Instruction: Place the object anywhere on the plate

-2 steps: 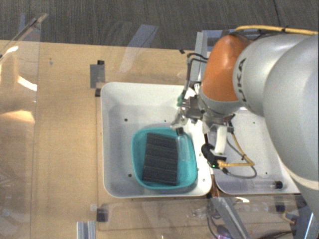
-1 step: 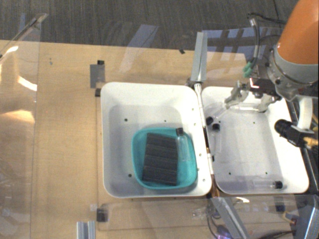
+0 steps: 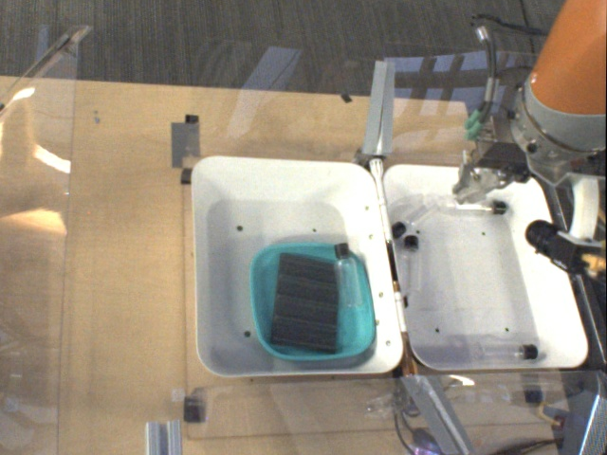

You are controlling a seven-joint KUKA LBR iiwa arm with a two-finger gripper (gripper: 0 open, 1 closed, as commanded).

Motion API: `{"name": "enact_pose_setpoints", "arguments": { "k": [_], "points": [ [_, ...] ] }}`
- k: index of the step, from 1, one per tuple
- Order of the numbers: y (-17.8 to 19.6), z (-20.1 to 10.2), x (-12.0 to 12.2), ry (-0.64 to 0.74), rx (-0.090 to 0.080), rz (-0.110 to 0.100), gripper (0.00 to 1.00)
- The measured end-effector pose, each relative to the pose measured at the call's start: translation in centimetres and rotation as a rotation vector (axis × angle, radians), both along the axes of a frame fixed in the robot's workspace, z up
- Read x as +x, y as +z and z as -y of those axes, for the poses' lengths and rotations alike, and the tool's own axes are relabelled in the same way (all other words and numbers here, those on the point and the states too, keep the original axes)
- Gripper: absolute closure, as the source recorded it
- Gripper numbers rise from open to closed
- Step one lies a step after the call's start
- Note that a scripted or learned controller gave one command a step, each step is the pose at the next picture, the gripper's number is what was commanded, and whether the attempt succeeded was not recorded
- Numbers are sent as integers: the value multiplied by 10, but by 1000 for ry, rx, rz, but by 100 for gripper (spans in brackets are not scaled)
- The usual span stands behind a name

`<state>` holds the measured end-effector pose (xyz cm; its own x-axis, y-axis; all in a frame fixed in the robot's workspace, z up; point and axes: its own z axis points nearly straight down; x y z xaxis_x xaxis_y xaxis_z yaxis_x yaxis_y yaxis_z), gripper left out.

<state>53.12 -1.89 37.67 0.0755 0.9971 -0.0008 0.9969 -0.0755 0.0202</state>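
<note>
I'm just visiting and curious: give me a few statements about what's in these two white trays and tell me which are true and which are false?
1. A teal plate sits in the left bin. True.
2. A dark ribbed block lies on the plate. True.
3. The dark block lies in the right bin. False: it lies on the plate in the left bin.
4. The plate is red. False: it is teal.
5. The arm with its orange band stands over the right bin's far right corner. True.
</note>
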Motion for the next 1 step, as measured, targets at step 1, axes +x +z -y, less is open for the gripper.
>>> {"name": "enact_pose_setpoints", "arguments": {
  "k": [1],
  "points": [
    [60,-21,43,187,-2,-8,100]
  ]
}}
